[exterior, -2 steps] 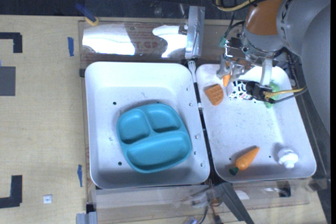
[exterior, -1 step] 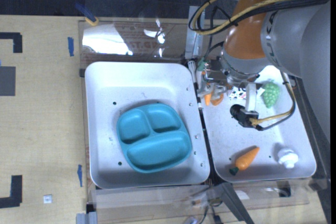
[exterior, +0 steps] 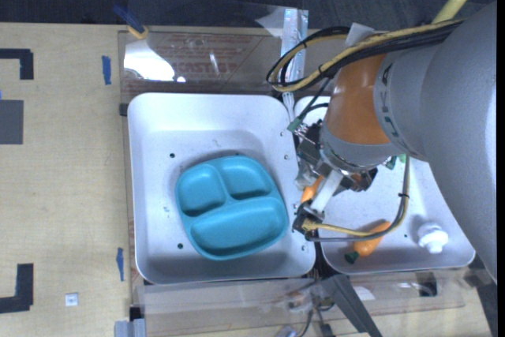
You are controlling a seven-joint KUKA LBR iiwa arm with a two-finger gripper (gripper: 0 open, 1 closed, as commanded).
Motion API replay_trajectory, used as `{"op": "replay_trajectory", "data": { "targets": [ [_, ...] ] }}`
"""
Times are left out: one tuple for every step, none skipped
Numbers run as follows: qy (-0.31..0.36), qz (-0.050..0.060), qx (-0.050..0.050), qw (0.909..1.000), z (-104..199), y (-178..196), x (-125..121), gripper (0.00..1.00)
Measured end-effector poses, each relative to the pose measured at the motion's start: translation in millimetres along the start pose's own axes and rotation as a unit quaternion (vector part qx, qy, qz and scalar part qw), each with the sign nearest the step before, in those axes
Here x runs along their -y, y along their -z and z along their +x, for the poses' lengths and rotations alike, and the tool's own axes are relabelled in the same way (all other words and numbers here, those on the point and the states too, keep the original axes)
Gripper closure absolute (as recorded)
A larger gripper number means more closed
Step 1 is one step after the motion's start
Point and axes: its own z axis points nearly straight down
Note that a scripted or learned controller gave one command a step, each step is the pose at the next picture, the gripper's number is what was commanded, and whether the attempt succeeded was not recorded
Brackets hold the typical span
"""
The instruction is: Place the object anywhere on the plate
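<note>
- Grey arm [exterior: 442,91] hangs over the right bin [exterior: 410,249]; fingers' state: cannot tell.
- Carrot [exterior: 364,246] lies right of the blue plate [exterior: 230,205].
- Judged step: picking; next, carry leftward.

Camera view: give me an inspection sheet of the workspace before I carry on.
Surface: two shallow white bins, left bin and right bin, on a wooden bench.
Job's things: blue divided plate in the left bin, nothing on it; orange carrot-like object in the right bin.
Clutter: small white object in the right bin.
End effector: low over the divide between the bins; finger state unclear.
Cables: black and yellow cables looped along the arm.
Surroundings: blue tape marks on the bench.
</note>
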Motion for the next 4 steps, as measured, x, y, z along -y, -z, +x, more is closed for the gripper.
{"op": "replay_trajectory", "data": {
  "targets": [
    [0.062,-0.003,-0.001,0.9981,73,26,24,1.00],
    [0.061,-0.002,-0.001,0.9981,73,26,24,0.00],
    [-0.043,-0.003,-0.002,0.9991,65,-77,58,0.00],
    [-0.195,-0.003,-0.002,0.9808,27,2,-37,0.00]
  ]
}}
